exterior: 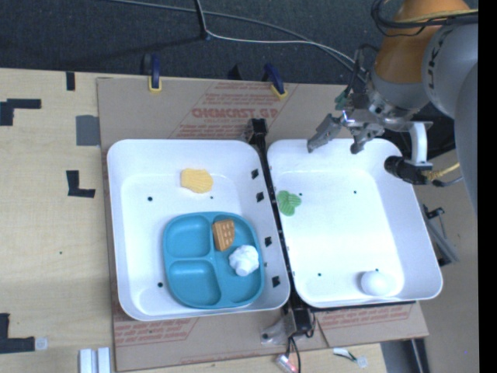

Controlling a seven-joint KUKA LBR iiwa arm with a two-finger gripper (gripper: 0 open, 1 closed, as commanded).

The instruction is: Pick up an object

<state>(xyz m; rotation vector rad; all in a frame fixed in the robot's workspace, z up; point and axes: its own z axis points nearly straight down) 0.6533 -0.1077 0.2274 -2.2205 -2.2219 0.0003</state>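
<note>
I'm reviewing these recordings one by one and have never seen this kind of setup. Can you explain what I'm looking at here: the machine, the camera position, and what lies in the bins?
One fixed camera looks down at a slant on a bench. The grey machine with the orange band at upper right is a robot arm; its gripper hangs over the far edge of the right bin with its two fingers spread apart and nothing between them. That bin holds a small green item near its left wall and a white ball near the front. The left bin holds a yellow piece and a blue divided tray. In the tray's compartments lie a tan waffle-like piece and a white lump.
</note>
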